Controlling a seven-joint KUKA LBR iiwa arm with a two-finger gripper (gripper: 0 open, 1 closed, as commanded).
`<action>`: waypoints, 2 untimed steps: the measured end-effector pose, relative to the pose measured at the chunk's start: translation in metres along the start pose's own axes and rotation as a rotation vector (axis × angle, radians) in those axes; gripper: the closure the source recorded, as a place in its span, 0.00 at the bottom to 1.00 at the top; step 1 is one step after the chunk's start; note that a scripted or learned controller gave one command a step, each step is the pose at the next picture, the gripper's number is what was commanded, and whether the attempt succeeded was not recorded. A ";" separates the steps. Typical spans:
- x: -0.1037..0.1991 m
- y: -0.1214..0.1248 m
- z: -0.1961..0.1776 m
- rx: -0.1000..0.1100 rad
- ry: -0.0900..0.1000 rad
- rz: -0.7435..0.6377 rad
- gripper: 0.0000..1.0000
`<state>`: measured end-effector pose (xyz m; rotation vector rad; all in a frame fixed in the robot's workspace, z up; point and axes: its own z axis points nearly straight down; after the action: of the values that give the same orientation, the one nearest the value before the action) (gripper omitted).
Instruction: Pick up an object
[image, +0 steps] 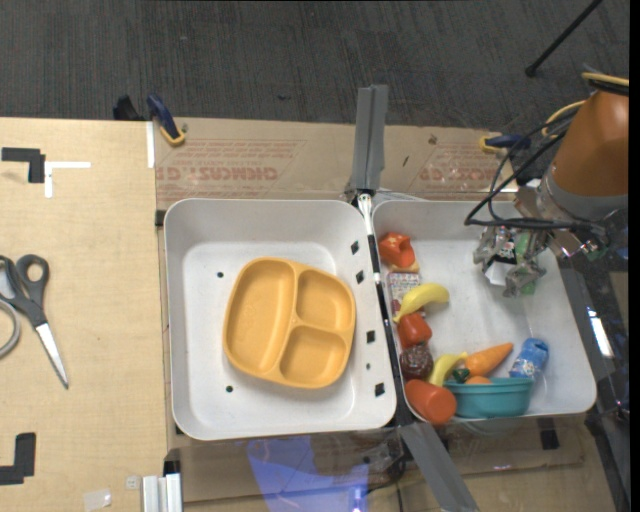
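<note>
Your stock at this moment, operator:

1. Arm and pincer (512, 262). The pincer hangs over the upper right part of the right bin (560, 330), above bare white floor. Whether it is open or closed you cannot tell from this slant, and nothing is visibly held in it.

2. Right bin, candidates for the pick. All lie along the left wall and the lower edge, well apart from the pincer:
- red tomato-like piece (397, 249), topmost
- small printed packet (402, 287), just below it
- banana (423, 298), touching the packet
- small red fruit (414, 329) and a dark round item (415, 360) beneath
- red cup (432, 401) at the lower left corner
- teal bowl (490, 396) with a carrot (487, 357) lying across its rim
- blue bottle (529, 358) just beside the bowl

3. Left bin (190, 330). It holds one yellow divided plate (290, 322).

4. Bench (80, 300). Scissors (38, 310) lie at the left, outside both bins.

Risks, as you should judge them:
- A descent from the present position would likely close on bare floor, since no object lies beneath the pincer.
- The items by the left wall are crowded, so a finger may land on a neighbour or on the wall and knock the target aside.
- The banana and carrot are rounded and may slip out of a grip.
- The bowl group is stacked, and lifting one piece may drag another.
</note>
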<state>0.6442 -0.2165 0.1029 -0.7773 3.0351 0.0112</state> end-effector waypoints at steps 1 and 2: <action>0.000 0.000 0.000 0.001 -0.001 0.001 0.00; -0.001 -0.005 0.007 0.008 0.000 0.008 0.00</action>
<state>0.6480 -0.2206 0.0958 -0.7640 3.0361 -0.0011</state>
